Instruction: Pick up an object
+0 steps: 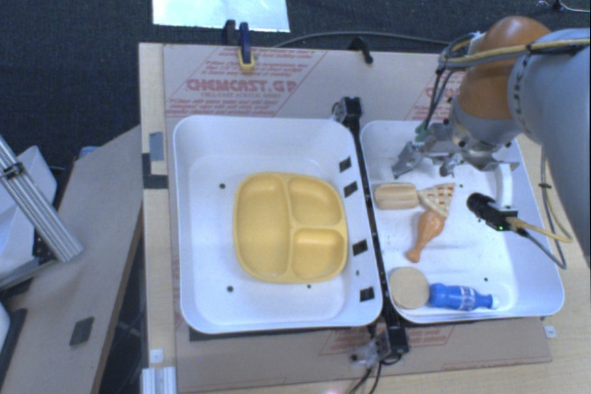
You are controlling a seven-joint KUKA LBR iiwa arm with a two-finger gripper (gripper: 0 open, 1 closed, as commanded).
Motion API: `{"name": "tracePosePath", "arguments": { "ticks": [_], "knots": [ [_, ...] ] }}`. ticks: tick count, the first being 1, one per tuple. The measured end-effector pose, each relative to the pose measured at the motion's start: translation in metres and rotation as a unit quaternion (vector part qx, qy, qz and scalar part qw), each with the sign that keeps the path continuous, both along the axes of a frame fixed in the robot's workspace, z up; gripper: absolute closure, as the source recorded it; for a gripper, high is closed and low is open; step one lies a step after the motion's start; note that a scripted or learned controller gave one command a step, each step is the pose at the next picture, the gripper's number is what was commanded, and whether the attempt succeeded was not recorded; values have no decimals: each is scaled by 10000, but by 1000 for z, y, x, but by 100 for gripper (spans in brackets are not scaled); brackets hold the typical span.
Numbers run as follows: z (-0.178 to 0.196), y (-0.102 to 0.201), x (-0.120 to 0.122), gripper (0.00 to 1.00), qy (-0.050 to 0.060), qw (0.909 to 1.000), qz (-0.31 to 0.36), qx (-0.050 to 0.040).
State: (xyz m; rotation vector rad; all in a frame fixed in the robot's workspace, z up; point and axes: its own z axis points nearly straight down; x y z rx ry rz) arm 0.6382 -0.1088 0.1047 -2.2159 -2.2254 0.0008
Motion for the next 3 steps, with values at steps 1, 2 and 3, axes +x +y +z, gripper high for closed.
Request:
{"name": "tracePosePath", "arguments": {
  "ticks": [1, 2, 3],
  "knots": [
    [14, -1, 2, 100, -30, 10000, 2, -6],
    [79, 1, 6, 100, -50, 10000, 0, -8],
    [122, -3, 3, 100, -23, 10000, -6, -6]
  ]
}}
